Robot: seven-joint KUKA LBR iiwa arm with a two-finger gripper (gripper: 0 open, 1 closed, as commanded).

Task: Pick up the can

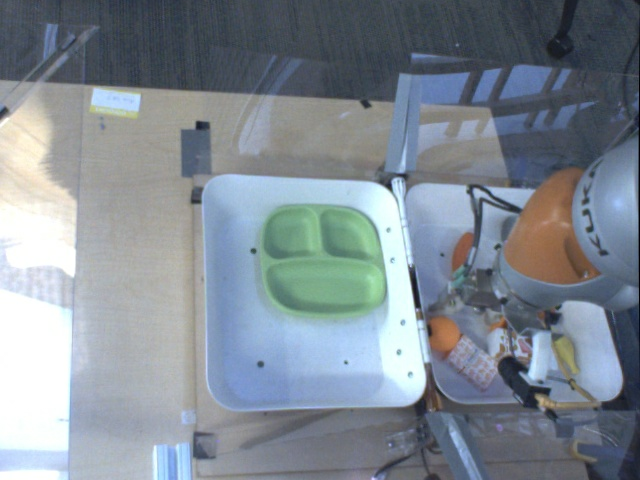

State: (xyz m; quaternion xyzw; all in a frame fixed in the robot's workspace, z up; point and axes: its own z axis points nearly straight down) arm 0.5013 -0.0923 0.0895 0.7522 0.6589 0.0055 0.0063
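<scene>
The gripper (484, 298) hangs low in the right bin (440, 218) (whether it is open or holds anything, I cannot tell). The can (470, 361) lies on its side just nearward of it, apart, beside an orange ball (443, 334).

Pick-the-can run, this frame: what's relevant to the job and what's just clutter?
For the job:
can, lying on its side in the right bin
gripper, low over that bin

Lying about:
green divided plate in the left bin
orange ball beside the can
another orange item
yellow item
</scene>
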